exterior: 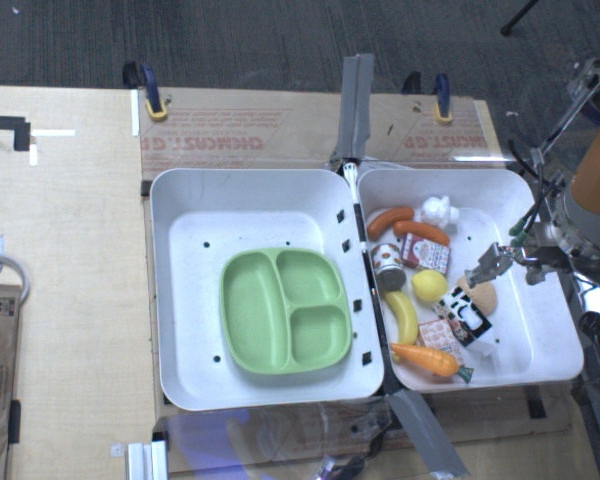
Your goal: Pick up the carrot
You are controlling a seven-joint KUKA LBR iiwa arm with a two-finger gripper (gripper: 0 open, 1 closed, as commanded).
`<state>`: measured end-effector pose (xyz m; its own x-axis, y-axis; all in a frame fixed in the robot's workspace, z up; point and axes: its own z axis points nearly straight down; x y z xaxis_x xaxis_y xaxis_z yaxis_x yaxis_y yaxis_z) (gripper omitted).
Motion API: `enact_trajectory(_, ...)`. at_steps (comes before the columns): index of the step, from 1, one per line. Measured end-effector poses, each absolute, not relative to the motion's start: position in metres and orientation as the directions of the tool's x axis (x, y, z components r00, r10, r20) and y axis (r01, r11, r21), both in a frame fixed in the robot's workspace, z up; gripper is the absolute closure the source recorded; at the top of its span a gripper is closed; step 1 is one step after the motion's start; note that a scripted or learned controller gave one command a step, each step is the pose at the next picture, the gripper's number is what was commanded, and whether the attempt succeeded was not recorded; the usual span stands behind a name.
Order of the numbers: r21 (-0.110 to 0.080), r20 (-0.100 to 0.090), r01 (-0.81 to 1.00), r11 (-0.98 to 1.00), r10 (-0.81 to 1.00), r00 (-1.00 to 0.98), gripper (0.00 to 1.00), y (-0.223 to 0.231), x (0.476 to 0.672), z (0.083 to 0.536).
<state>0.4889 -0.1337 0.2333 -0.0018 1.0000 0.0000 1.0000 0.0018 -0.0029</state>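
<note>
Your carrot (426, 360) lies at the near edge of the right bin (540, 363), just below the banana (402, 317). Gripper (487, 265) hovers w/ fingers spread, nothing between them, above a black-and-white carton (464, 315). Cardboard (250, 134) behind the bins has red print, looks like "CHEMCAST GP" upside down.

Even overhead light, soft focus, slightly grainy throughout.
White bins (180, 268) are reading bright without blowing out; the green plate (285, 310) is throwing almost no shadow. A bluish-violet glare patch is smearing over the bench edge (240, 438) at bottom centre. The dark floor (230, 18) up top is going murky. The arm (580, 198) at right is looking blurred, fine detail smearing.
</note>
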Motion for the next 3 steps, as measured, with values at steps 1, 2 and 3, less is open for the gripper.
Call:
enact_trajectory(1,-0.003,0.0,0.994,-0.113,0.994,0.113,0.0,-0.142,0.477,0.178)
enact_trajectory(2,-0.003,-0.003,0.865,-0.502,0.865,0.502,0.0,-0.13,0.54,0.199)
enact_trajectory(3,-0.004,0.0,0.988,-0.156,0.988,0.156,0.0,-0.115,0.535,0.122)
